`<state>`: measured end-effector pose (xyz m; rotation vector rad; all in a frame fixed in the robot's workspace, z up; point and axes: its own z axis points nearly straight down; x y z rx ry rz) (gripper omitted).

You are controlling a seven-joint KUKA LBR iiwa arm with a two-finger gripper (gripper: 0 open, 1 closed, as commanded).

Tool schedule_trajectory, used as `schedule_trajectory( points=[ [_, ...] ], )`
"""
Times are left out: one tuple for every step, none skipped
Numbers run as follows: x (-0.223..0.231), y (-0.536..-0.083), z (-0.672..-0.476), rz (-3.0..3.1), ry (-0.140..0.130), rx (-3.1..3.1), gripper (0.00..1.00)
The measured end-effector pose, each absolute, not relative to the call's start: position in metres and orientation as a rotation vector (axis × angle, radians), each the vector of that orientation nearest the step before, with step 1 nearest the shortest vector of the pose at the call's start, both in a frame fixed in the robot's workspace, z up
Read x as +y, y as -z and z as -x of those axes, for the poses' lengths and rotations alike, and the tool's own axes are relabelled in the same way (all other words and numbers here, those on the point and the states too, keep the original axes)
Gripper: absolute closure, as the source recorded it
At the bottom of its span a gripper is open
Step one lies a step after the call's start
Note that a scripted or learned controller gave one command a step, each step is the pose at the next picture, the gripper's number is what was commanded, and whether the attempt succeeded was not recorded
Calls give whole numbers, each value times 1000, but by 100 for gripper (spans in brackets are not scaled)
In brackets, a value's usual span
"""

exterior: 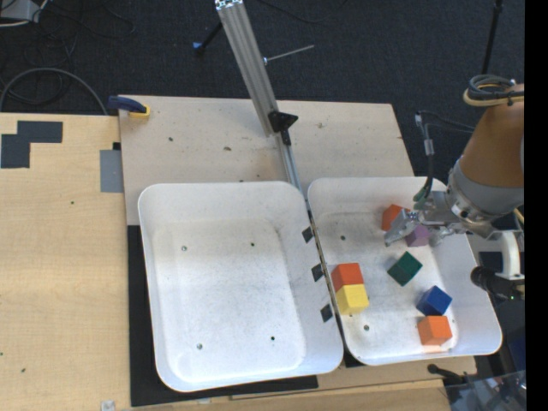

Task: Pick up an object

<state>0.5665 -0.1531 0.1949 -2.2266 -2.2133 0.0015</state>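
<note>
End effector: the end effector [409, 227] sits low over the far part of the right bin [377, 349], reaching in from the right; whether it is open or closed cannot be told from this angle, and nothing is seen gripped.

Nearest objects: an orange-red block [393, 217] lies just to the left of the tip, touching or nearly so; a small purple block [419, 236] lies just beneath and beside it, partly covered by the metal.

Key relation: both candidates sit right at the tip, the orange-red one on the side towards the left bin [171, 229], the purple one on the side nearer the camera. In my judgement the coming grasp needs only a small correction, not a reach across the bin.

Further out: a dark green block [404, 269] lies near, towards the camera; a blue block [435, 300] and an orange block [435, 330] lie beyond it near the front right corner; an orange cube [348, 276] and a yellow cube [352, 298] touch each other by the bin's left wall, well apart from the tip.

Count: seven blocks, all in the right bin; two bins; one arm [492, 157].

Desk: the desk [205, 144] carries both bins side by side.
</note>
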Motion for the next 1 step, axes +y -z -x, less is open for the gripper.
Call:
schedule_trajectory(
  points=[
    [-156, -163, -499, 2218, -9, -2211, 0]
  ],
)
